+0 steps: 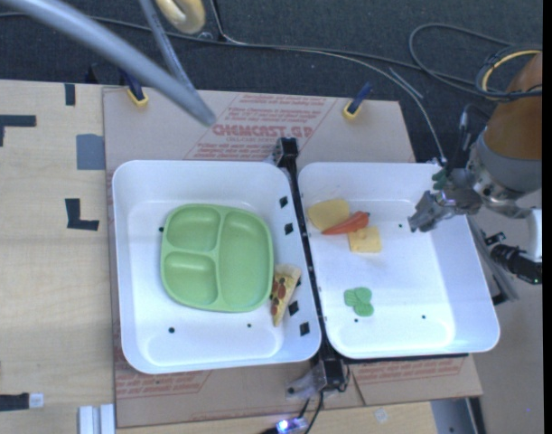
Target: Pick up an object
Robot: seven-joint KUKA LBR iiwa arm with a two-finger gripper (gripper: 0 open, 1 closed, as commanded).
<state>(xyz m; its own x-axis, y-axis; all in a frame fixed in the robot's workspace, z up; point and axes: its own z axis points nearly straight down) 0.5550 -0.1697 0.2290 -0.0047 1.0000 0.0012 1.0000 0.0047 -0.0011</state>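
Our gripper (429,212) hung at the right bin's (456,333) right edge, its opening unreadable; we should descend squarely over the carrot (346,224).

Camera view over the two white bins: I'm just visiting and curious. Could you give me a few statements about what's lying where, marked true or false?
1. The green divided plate lies in the left bin. True.
2. The orange carrot piece lies in the left bin. False: it lies in the right bin, among the yellow pieces.
3. The tool is at the right bin's right side. True.
4. The pizza slice sits on top of the green plate. False: it lies beside the plate's right edge.
5. A small green piece lies in the right bin. True.
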